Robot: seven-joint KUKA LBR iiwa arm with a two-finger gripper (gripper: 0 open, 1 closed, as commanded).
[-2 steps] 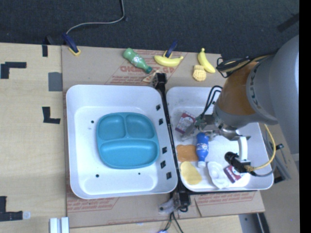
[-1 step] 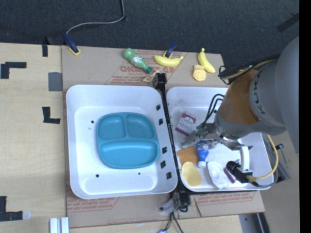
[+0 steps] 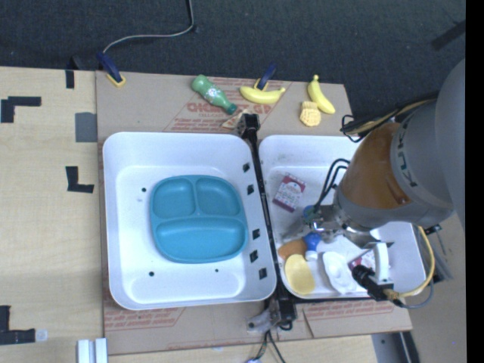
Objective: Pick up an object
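Note:
The arm reaches down into the right bin (image 3: 276,151), its orange band above the wrist. My gripper (image 3: 321,224) sits low among a cluster of small items near that bin's front. Just under and beside it lie a blue piece (image 3: 311,241), an orange item (image 3: 294,246), a yellow rounded item (image 3: 300,275) and a white object (image 3: 337,271). A maroon and white packet (image 3: 289,191) lies apart, further back in the same bin. The wrist hides what is directly beneath the gripper.
The left bin (image 3: 121,203) holds a blue divided plate (image 3: 199,218). Behind the bins on the cardboard lie a green bottle (image 3: 212,94), two bananas (image 3: 262,94) (image 3: 321,96) and a small yellow item (image 3: 308,115). A black divider (image 3: 257,195) separates the bins.

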